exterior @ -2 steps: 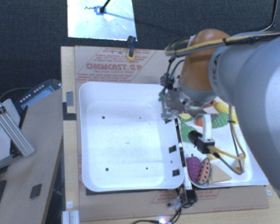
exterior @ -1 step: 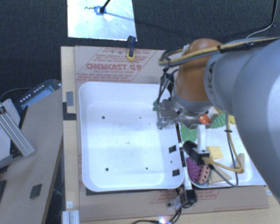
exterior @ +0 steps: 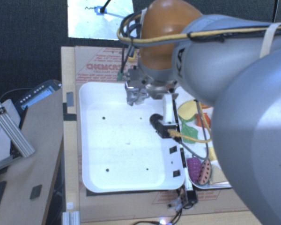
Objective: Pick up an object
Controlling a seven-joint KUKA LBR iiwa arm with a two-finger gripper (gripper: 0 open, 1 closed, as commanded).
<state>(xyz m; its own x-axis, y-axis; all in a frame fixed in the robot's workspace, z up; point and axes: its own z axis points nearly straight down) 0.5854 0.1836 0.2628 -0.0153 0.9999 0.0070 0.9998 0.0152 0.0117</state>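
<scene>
Gripper sits at upper centre of frame over the left bin's top edge; can't tell its opening. Pickable stuff, a yellow item, green piece and purple item, lies lower right of it in the right bin, mostly under the arm. White floor, tight room there.

Yellow object, orange piece and magenta item are lying jumbled in the right bin, right of center, partly hidden.
</scene>
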